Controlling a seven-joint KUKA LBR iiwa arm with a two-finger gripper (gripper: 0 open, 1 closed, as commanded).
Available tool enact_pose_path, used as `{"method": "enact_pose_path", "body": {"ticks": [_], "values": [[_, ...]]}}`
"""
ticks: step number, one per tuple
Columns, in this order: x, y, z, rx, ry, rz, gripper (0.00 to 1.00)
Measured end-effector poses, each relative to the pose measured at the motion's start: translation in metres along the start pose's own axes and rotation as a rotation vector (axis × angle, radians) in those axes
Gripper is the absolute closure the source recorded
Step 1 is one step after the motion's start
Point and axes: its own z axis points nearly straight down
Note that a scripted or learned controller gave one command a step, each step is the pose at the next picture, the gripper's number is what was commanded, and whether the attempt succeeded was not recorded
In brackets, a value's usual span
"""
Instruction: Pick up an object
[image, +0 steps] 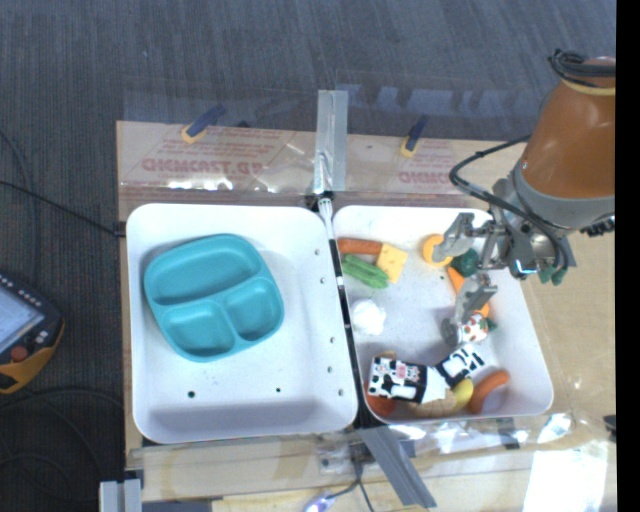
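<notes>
Claw (470, 270) hung spread and empty at three o'clock in the right bin (520, 330); centring over one toy seemed wise.

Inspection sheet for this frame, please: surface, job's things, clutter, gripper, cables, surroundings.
Surface: bench with left bin and right bin, side by side.
Job's things: right bin holds small toys, among them a cow-patterned block, yellow wedge, green piece, white ball, orange-red sausage shape.
Clutter: teal divided tray in the left bin.
Gripper: gripper over the right bin's right side; nothing visibly between its fingers.
Cables: dark cable across the floor at left; black cable looping by the arm.
Surroundings: handheld pendant at left edge; dark carpet.
</notes>
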Motion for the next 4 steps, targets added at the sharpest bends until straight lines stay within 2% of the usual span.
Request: {"method": "enact_pose_path", "body": {"ticks": [1, 2, 3, 4], "values": [[-0.059, -0.038, 0.135, 0.0, 0.002, -0.102, 0.0], [-0.038, -0.099, 0.192, 0.0, -0.009, -0.018, 0.0], [-0.042, -0.05, 0.192, 0.002, -0.012, 0.141, 0.0], [-0.09, -0.037, 0.192, 0.001, -0.012, 0.196, 0.0]]}}
